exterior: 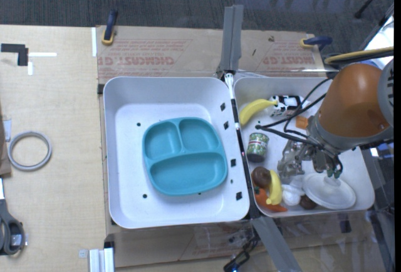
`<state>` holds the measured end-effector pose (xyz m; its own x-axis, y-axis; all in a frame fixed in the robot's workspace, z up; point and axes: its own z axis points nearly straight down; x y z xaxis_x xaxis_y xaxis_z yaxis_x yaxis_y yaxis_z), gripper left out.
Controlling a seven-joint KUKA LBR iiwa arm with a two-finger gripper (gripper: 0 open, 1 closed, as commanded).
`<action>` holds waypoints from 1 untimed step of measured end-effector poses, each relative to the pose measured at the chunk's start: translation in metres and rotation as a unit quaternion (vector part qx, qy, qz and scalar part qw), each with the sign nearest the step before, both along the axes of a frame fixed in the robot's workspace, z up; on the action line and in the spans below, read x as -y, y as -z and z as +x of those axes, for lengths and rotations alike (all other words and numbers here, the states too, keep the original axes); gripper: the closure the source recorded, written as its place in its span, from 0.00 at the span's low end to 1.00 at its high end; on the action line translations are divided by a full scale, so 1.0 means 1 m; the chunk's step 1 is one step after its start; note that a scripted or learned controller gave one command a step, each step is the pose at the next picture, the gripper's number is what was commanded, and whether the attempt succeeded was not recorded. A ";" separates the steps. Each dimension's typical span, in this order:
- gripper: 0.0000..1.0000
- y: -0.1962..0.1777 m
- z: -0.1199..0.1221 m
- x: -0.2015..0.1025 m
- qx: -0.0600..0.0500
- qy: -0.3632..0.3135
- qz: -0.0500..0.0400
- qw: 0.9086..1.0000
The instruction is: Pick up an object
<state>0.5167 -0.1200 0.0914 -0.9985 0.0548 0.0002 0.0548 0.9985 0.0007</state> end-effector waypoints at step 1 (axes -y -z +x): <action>1.00 -0.001 0.055 0.044 0.003 -0.281 0.000 0.960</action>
<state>0.5722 -0.1640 0.0927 -0.8705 -0.4922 -0.0055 -0.4922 0.8705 -0.0016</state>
